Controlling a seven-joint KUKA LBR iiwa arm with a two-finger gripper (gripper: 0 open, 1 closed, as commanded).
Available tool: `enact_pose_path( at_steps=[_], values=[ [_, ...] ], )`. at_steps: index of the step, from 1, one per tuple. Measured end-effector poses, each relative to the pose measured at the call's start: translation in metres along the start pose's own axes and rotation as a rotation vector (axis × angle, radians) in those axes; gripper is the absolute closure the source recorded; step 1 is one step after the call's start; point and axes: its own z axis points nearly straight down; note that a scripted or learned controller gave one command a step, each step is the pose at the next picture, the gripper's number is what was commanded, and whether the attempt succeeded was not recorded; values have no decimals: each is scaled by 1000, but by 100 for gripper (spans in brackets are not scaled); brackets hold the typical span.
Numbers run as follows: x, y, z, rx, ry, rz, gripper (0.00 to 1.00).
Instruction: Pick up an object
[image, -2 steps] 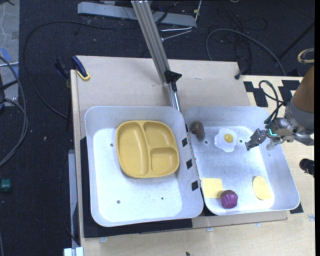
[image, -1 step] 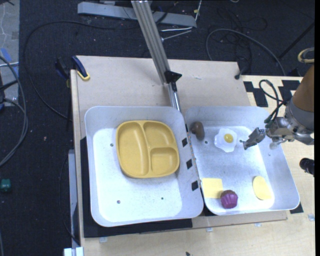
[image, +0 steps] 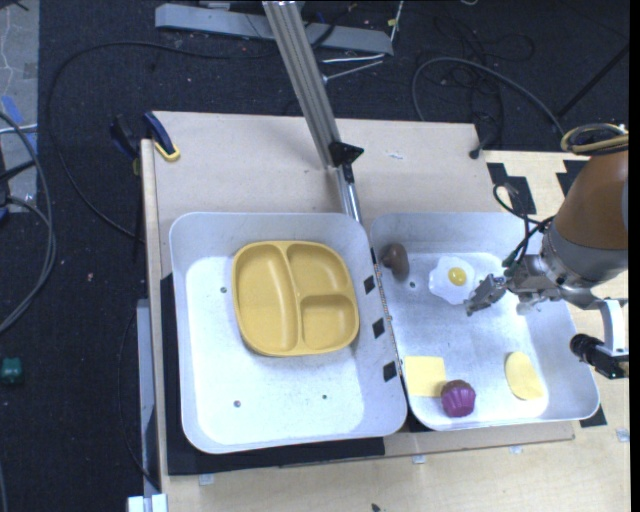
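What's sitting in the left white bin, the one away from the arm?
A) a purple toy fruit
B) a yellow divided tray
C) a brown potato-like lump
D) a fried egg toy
B: the yellow divided tray lies alone in the left bin, while the purple, egg and brown items lie in the right bin.
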Motion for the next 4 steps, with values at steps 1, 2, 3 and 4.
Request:
enact_pose_path(
  at_steps=[1, 2, 3, 4],
  values=[
    [1, -1, 54, 0, 0, 3, 0],
    [0, 1, 40, -6, -2, 3, 100],
    [1, 3, -2, -10, -3, 1, 100],
    [-2, 12, -63, -12, -4, 0, 100]
  ],
)
